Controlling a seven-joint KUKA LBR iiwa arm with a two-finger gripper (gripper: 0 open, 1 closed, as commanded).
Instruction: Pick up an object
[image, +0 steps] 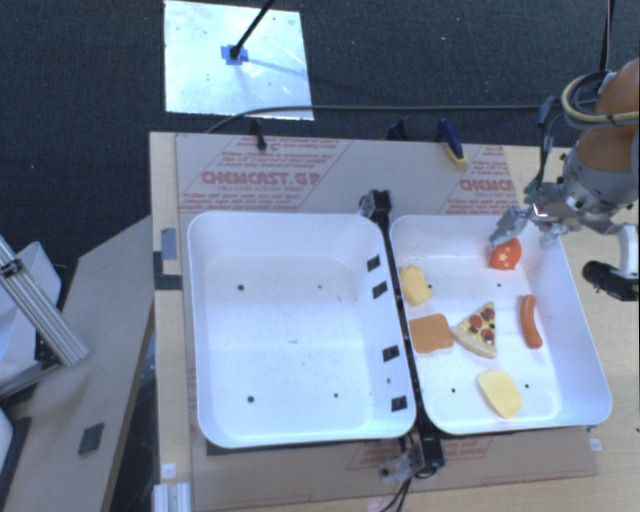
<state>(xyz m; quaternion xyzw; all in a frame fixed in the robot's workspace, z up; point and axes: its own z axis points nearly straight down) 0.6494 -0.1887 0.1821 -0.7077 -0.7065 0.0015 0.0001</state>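
**Gripper hanging over the red piece at the right bin's far corner**

The gripper (527, 222) is reaching in from three o'clock and sitting over the upper right corner of the right bin (590, 385). Two pale fingers are showing, spread apart, one toward nine o'clock (503, 229) and one toward three o'clock; nothing is lying between them. Just below the nine o'clock finger, a small red toy piece (505, 255) is resting on the bin floor, very close to that fingertip. Whether they are touching, I cannot tell.

Other toy foods are lying in the same bin. A red sausage (530, 321) is sitting at five o'clock from the red piece, well apart from it, its long axis running twelve to six o'clock. A pizza slice (480, 330) is lying near the bin's middle, its tip pointing toward twelve o'clock. A brown toast slice (431, 333) is just beside it at nine o'clock. A yellow piece (415, 285) is lying near the divider, and another yellow piece (499, 392) is lying toward six o'clock. None of these is crowding the red piece; the bin's far wall is the nearest thing behind it.

The red piece is roundish, with no clear long axis. The left bin (200, 330) is sitting alongside on the surface (330, 170).
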